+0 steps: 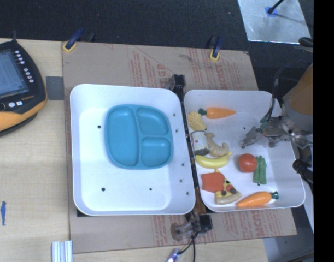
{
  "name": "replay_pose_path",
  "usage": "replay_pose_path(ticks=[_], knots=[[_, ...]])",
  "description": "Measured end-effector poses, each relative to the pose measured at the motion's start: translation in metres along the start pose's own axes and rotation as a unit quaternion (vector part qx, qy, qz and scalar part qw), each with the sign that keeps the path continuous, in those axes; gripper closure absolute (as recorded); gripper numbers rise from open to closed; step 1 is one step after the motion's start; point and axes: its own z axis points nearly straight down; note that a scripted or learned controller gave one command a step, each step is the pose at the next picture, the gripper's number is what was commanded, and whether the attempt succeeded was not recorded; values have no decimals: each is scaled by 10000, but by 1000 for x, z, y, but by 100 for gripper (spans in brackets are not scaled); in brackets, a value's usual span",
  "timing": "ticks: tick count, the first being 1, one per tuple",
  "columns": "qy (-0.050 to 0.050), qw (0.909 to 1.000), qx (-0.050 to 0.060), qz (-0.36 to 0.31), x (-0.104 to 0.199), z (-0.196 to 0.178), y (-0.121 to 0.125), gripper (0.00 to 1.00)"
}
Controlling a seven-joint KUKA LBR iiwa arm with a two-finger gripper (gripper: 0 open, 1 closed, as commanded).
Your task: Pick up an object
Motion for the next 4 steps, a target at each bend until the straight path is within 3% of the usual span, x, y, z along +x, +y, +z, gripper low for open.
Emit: replay_pose_path(ticks=[1, 2, 3, 4], knots=[[4, 10000, -4, -13, 73, 17, 88, 0], [-1, 10000, -6, -9, 116, 16, 91, 0], [2, 10000, 17, -20, 115, 6, 90, 100], [2, 10000, 16, -22, 115, 6, 91, 0]])
